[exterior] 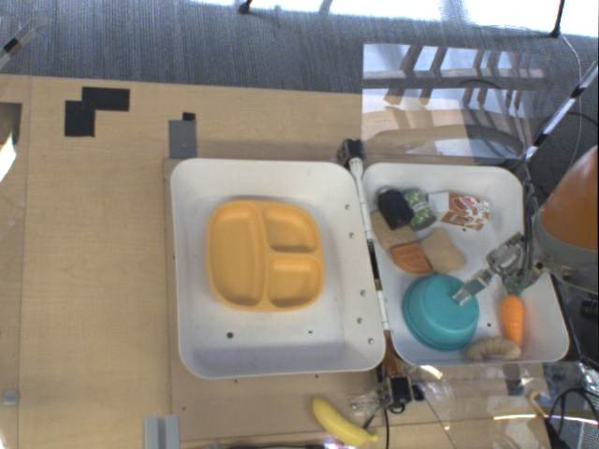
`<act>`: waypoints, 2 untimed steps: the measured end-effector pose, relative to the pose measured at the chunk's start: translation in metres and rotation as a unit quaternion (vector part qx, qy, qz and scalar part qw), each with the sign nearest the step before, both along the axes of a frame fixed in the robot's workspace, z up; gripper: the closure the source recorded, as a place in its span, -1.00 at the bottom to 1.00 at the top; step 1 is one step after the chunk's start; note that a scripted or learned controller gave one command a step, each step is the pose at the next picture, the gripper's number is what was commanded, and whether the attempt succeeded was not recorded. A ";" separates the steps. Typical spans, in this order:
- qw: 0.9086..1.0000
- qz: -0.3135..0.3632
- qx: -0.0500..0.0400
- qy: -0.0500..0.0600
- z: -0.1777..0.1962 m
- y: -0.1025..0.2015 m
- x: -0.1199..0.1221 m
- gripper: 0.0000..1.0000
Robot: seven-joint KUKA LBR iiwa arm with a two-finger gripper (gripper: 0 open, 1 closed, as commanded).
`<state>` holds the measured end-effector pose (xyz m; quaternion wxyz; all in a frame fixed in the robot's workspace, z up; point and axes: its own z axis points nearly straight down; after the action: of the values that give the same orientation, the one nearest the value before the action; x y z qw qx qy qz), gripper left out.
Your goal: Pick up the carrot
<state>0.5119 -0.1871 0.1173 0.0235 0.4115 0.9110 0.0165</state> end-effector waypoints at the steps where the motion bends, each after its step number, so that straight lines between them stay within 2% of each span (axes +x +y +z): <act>1: 0.989 0.148 -0.017 -0.010 0.001 -0.014 0.003 -1.00; 2: 0.973 0.228 -0.025 -0.013 0.001 -0.015 0.005 -1.00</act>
<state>0.5165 -0.2023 0.1187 0.0406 0.1918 0.9806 0.0042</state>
